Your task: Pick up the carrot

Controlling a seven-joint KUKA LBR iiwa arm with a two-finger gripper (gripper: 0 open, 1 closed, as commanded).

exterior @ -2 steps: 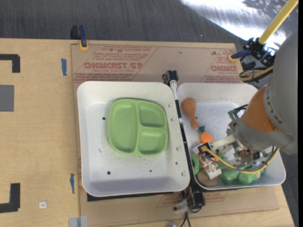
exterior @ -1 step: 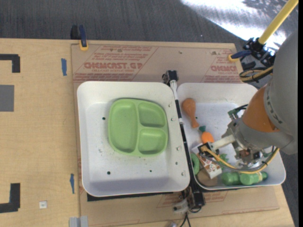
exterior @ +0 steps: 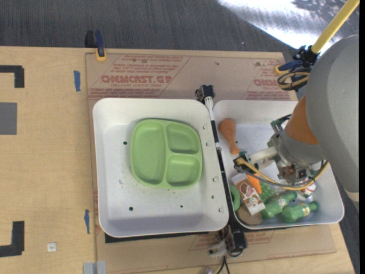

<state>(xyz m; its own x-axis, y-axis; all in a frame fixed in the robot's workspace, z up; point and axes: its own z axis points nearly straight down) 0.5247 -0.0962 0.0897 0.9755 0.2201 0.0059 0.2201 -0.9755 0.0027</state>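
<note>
While the arm [exterior: 336,113] hangs over the right bin [exterior: 331,214], gripper [exterior: 285,173] state is hidden, can't tell. Carrot [exterior: 228,133] lies in that bin's upper left, by the divider, apart from the gripper.

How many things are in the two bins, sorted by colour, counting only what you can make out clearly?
Green: 3, the divided plate in the left bin, and two bottles in the right bin.
Orange: 1, the carrot.
Red and white: 1, the carton.
Total: 5. Others under the arm cannot be told.
</note>
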